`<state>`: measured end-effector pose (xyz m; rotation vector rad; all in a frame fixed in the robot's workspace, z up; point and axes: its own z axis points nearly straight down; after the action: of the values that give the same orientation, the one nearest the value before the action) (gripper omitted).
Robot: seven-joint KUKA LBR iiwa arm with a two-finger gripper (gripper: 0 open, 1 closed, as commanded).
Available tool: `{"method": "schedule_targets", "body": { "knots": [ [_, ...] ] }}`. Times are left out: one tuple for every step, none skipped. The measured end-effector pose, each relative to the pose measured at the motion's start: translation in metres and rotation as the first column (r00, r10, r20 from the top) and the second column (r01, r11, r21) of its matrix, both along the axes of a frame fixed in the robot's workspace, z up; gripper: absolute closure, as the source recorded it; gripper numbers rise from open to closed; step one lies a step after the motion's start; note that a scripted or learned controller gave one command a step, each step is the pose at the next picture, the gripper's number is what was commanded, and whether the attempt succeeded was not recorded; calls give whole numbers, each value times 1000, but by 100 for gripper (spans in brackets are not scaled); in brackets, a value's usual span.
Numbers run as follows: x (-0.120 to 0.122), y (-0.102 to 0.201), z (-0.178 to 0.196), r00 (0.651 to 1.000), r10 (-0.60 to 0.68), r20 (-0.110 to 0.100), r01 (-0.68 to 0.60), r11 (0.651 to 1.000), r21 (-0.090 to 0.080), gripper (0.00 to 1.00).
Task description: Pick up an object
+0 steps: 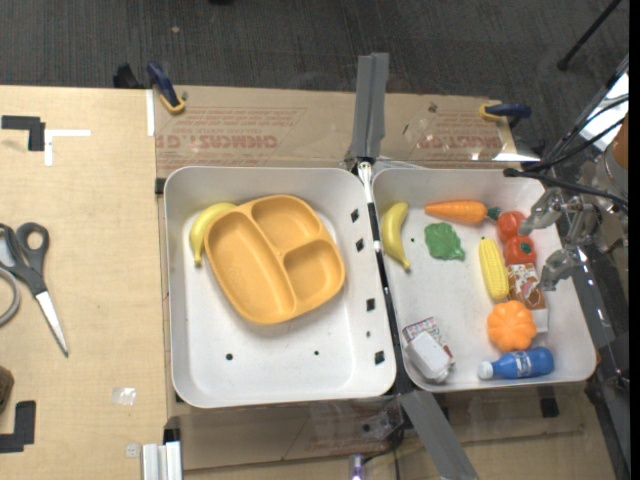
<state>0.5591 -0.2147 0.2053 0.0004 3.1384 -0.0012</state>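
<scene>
Gripper [556,238] hangs over the right edge of the right bin [455,318], its two metal fingers [543,211] spread apart with nothing between them, just beside the tomato and the small packet.

Going down in size: the bench [80,268] carries both bins. The left bin [270,368] holds a yellow divided plate [272,258] set toward its far half, with a banana [205,226] tucked against the plate's far-left rim. Scissors [35,278] lie on the bench near its left edge, well apart from the bins.

In the right bin, a second banana [395,233] lies along the left wall. A carrot [457,210] sits near the far edge, with a green leafy piece [444,242] just beside it. A corn cob [492,268] lies toward the right side, and below it an orange pumpkin [511,325]. A blue and white bottle [518,365] lies on its side in the near-right corner. A white wrapped item [428,351] rests by the near edge. The tomato [511,224] sits near the right wall, with a red block [519,251] and the small packet [526,285] below it.
</scene>
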Motion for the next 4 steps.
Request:
{"method": "schedule_targets", "body": {
  "knots": [
    [-42,-7,-111,1000,12,1,-12,1000,-1,0],
    [-39,-5,-101,1000,17,6,-17,1000,-3,100],
    [-39,-5,-101,1000,17,6,-17,1000,-2,0],
    [-61,-6,-107,995,-98,19,98,995,-3,0]
  ]
}}
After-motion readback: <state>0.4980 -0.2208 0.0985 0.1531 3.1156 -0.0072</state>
